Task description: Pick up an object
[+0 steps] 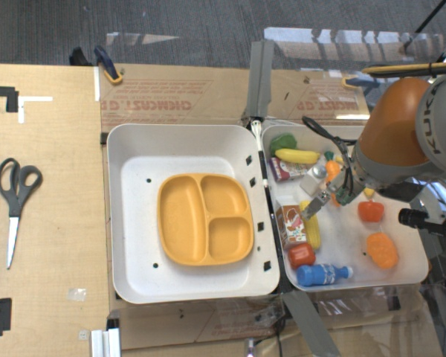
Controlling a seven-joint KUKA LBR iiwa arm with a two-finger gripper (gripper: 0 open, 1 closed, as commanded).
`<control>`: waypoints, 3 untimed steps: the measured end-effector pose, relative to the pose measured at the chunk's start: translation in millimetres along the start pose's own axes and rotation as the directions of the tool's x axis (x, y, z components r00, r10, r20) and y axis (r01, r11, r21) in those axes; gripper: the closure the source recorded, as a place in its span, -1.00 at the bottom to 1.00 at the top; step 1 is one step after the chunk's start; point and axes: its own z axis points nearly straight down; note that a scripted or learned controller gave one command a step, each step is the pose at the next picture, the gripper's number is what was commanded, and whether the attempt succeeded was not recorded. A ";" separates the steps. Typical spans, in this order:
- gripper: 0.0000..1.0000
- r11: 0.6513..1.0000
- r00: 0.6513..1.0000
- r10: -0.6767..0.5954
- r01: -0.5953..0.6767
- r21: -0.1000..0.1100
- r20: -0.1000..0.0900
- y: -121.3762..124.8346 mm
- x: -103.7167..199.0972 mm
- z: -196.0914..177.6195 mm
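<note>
Banana (297, 155) lies in the right bin (409, 274) (near other toy food); gripper (317, 201) hovers over it, grip state unclear

You have two white bins (123, 222): the left one holds a yellow-orange divided tray (205, 219), and the right one a yellow banana (297, 155), a green item (284, 142), a blue bottle (321, 274) and orange pieces (382, 250) at lower right. At the frame's right, your arm (401, 125) shows grey with an orange band. Far left, the scissors (15, 199) have grey handles on pale wood.
</note>
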 end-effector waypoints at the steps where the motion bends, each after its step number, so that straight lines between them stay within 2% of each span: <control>1: -1.00 0.992 0.993 0.121 -0.120 0.023 -0.016 25.7 -67.3 26.9; 2: -1.00 0.989 0.989 0.145 -0.145 0.018 -0.022 -42.8 -90.5 24.9; 3: 1.00 0.990 0.990 0.143 -0.143 0.018 -0.014 -42.6 -92.5 14.5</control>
